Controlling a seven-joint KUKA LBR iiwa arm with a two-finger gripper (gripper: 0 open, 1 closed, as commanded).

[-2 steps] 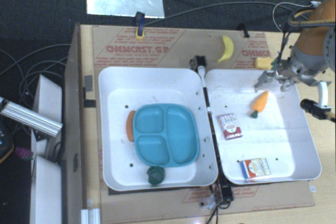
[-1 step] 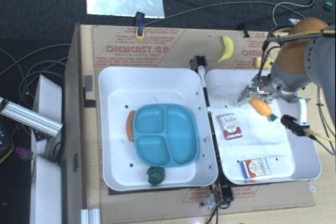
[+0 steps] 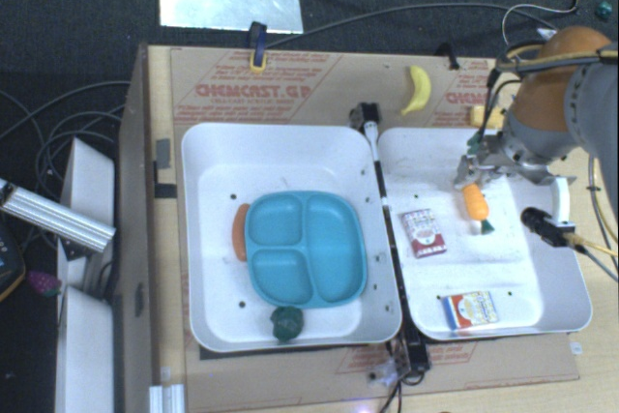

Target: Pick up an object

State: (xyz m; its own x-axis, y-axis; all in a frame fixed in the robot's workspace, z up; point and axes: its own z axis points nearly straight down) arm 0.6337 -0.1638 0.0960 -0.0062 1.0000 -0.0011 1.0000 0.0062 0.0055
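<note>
Inside the right bin (image 3: 542, 305), toy carrot (image 3: 475, 205) just below the tool (image 3: 471, 171), tool's spread impossible to tell

arm reaching in from the right, pincer lowered

the grey arm (image 3: 580, 102), orange band (image 3: 571, 44) above the wrist, bends down so its pincer (image 3: 474, 171) hangs low over the right bin (image 3: 580, 305), near that bin's upper middle.
</note>
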